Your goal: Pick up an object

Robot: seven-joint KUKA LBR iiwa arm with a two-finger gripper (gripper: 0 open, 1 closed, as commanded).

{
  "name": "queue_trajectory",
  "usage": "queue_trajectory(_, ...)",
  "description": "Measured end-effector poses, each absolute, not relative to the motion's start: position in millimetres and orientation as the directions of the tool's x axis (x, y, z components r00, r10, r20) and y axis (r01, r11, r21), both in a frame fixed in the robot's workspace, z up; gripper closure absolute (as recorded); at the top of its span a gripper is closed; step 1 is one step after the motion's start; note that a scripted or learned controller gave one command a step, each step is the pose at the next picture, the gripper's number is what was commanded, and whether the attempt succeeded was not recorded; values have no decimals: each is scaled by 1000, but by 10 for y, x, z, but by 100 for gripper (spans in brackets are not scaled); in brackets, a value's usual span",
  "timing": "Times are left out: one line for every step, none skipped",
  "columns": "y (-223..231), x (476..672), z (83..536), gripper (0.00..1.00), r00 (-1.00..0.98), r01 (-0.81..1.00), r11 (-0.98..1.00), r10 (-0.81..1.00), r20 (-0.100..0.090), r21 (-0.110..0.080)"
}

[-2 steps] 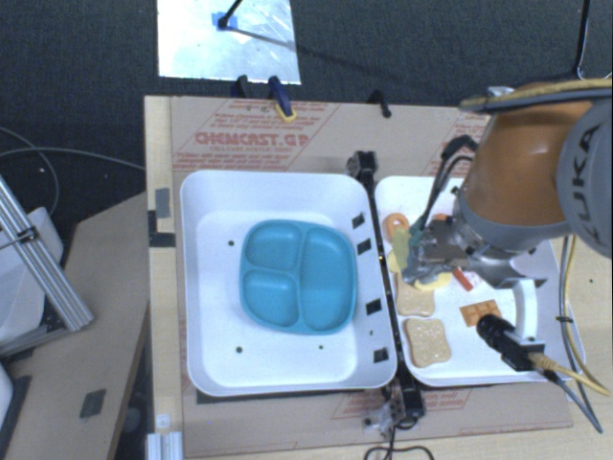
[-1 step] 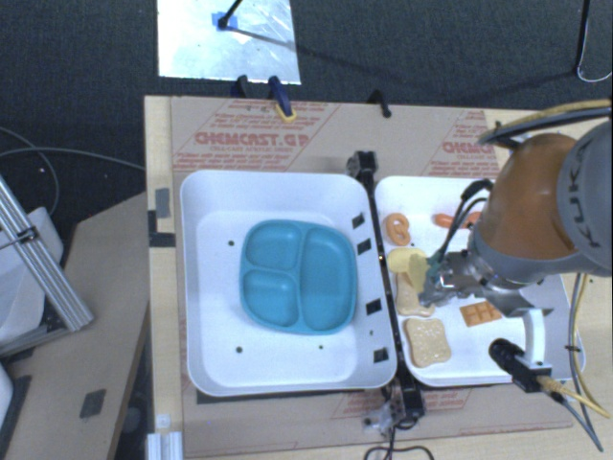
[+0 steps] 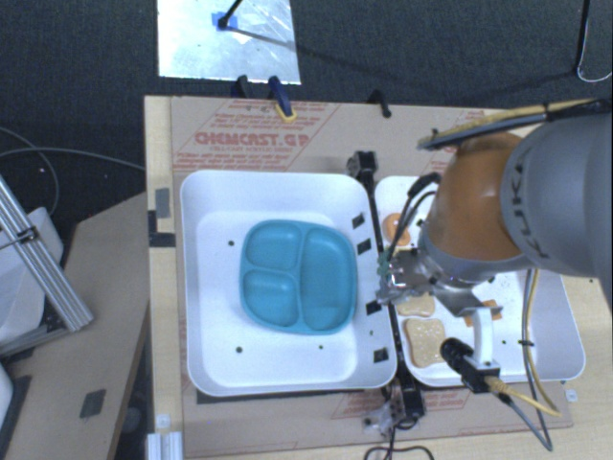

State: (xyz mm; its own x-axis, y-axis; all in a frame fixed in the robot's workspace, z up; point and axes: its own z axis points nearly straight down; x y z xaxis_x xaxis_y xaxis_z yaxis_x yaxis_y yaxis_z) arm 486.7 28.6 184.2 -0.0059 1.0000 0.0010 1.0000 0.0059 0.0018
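The grey arm with its orange band (image 3: 469, 209) reaches down into the right bin (image 3: 565, 353) and covers most of it. My gripper (image 3: 442, 300) is low in that bin, under the wrist. A tan toast-like slice (image 3: 424, 338) lies just in front of it, and a second tan piece (image 3: 416, 306) touches its left side. A small orange object (image 3: 392, 226) lies near the bin's left wall. From this view I cannot tell whether anything is held.
The left bin (image 3: 211, 257) holds a blue divided plate (image 3: 297, 276). Black clips (image 3: 374, 307) line the wall between the bins. Cables (image 3: 527, 405) trail off the arm by the bench's front edge. A shiny sheet (image 3: 228, 27) lies beyond the bench.
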Motion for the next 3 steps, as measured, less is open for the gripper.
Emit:
queue_trajectory(692,4874,2258,100,-9,1000,9,1000,3,5)
queue_trajectory(807,4884,3627,100,-7,1000,7,1000,5,17)
queue_trajectory(799,4878,3657,100,-11,1000,11,1000,1,6)
